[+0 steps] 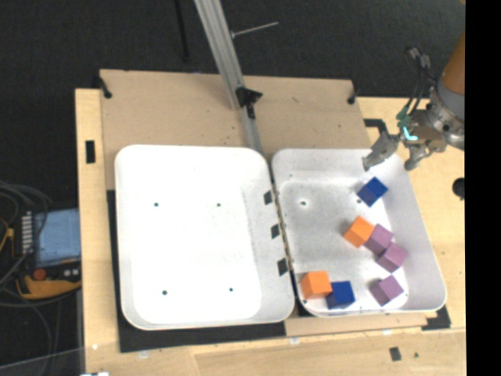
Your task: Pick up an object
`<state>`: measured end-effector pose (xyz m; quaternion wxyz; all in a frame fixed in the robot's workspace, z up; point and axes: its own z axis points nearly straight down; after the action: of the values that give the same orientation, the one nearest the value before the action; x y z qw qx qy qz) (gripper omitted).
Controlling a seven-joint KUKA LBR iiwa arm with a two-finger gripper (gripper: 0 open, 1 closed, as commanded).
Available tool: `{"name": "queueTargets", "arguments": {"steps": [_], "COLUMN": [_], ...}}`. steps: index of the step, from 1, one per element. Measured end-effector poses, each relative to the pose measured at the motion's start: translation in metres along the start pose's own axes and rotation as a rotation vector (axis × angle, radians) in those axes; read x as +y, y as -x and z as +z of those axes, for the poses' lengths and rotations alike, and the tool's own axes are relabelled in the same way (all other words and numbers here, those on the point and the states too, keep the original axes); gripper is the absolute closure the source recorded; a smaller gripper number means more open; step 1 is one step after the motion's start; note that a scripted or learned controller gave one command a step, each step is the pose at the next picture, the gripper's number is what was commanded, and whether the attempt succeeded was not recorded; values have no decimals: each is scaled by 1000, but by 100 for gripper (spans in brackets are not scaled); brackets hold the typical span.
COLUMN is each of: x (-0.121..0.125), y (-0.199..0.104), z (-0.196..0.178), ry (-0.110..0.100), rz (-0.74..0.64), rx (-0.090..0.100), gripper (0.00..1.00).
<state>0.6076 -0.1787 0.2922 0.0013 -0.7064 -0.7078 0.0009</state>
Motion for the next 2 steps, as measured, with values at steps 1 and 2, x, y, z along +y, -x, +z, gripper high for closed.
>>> {"name": "queueTargets", "arguments": {"steps": [1, 2], "x": [1, -8], "y": [0, 1], "z": [-3, 56], "ry": [4, -2], "rz": [-2, 2], "rx": [-2, -2], "gripper": [0, 0]}}
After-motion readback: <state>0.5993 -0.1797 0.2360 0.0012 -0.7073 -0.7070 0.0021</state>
